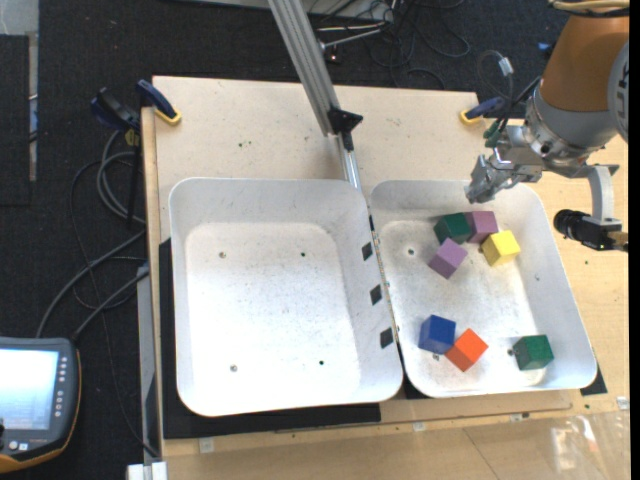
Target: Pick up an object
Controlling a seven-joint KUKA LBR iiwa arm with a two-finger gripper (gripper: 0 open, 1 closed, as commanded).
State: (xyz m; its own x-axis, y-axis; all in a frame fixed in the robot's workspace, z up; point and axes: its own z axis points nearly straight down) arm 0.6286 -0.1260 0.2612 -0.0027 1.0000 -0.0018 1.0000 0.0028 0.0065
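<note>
Nearest to you, at the lower left corner, a teach pendant with a lit screen lies on the dark floor beside the worktop. On that pale worktop you have two shallow white bins side by side. Your left bin shows a bare, speckled floor. Your right bin holds seven blocks. At its far end a dark green block touches a pink-purple block, with a yellow block just beside them and a purple block close in front. At the near end a blue block touches an orange block, and a green block sits near the bin's near right corner.

Your arm reaches in from the right, and its claw hangs at the far rim of the right bin, just behind the pink-purple block. You cannot tell whether the claw is open or closed, and no block is seen in it.

A slanted metal pole crosses the far worktop; clamps sit at its far corners, and cables trail over the dark floor.
</note>
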